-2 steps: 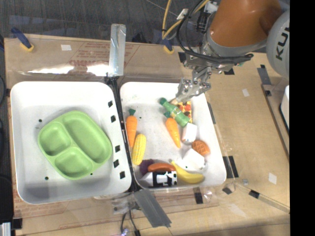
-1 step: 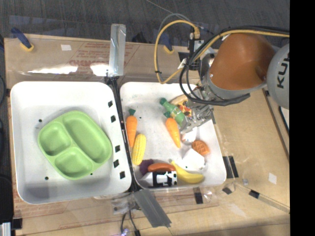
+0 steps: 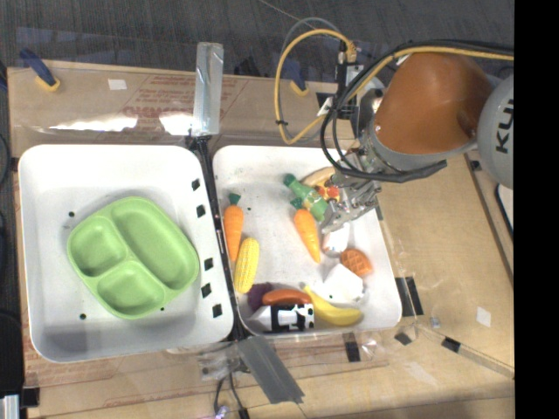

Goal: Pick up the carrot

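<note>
Two orange carrots lie in the right bin (image 3: pixel 384 234). One carrot (image 3: pixel 307 233) rests near the bin's middle, its thick end toward the far side. The other carrot (image 3: pixel 233 227) lies along the left wall with a small green top. My gripper (image 3: pixel 342 209) hangs low over the bin's far right part, just right of the middle carrot and beside small green and orange toy foods (image 3: pixel 307 190). The arm's orange band (image 3: pixel 425 103) hides what is behind it. No carrot is seen in the gripper.
A yellow corn cob (image 3: pixel 246 264), a banana (image 3: pixel 336 312), an orange-red fruit (image 3: pixel 356 262), a white piece (image 3: pixel 341 282) and a black-and-white carton (image 3: pixel 293 319) crowd the right bin's near side. The left bin (image 3: pixel 44 182) holds a green divided plate (image 3: pixel 131 256).
</note>
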Controlling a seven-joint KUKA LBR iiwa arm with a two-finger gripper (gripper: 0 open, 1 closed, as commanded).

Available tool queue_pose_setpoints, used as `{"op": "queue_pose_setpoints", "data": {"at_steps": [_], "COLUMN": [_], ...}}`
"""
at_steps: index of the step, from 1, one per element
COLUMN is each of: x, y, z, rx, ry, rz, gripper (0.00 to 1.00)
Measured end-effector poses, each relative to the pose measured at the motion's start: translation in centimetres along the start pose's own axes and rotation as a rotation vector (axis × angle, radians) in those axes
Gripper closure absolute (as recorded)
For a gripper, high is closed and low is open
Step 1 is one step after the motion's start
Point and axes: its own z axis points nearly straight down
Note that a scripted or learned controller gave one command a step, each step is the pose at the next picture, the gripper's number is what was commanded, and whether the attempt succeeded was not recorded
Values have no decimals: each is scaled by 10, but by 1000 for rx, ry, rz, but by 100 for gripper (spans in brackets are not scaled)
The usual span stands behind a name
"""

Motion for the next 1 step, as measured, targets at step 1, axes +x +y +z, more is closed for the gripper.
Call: {"op": "queue_pose_setpoints", "data": {"at_steps": [1], "x": [19], "y": [9], "z": [-144], "rx": [14], "ry": [11], "rz": [-181], "gripper": [100]}}
